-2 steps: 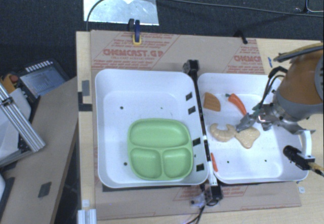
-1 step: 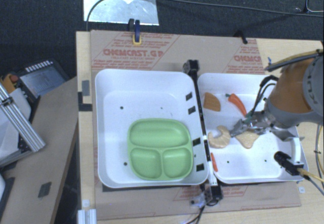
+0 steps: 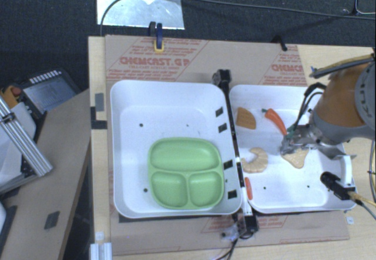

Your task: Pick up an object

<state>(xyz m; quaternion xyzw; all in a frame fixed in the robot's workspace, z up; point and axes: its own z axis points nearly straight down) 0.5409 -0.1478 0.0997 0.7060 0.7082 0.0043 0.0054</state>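
My claw (image 3: pixel 289 146) sits low in the right bin (image 3: pixel 305 203), near its middle, with my grey arm and its orange band (image 3: pixel 343 97) reaching in from the right. Whether the claw is open or closed, I cannot tell: it is small, dark and blurred against the bin floor.

Object positions in the right bin:
- Tan flat piece (image 3: pixel 295 159): just beside and below my claw, partly covered by it. Its full outline and long axis cannot be read.
- Orange carrot-like item (image 3: pixel 274 119): long axis runs diagonally, upper left to lower right; its lower end is near my claw.
- Brown wedge (image 3: pixel 246 119): upper left of the bin, apart from my claw.
- Pale curved piece (image 3: pixel 255 160): left of my claw, curve opening toward the upper left.
- Small red item (image 3: pixel 248 188): against the left wall, long axis near vertical.

The left bin (image 3: pixel 126 135) holds 1 green tray (image 3: pixel 185 172) with 3 compartments.
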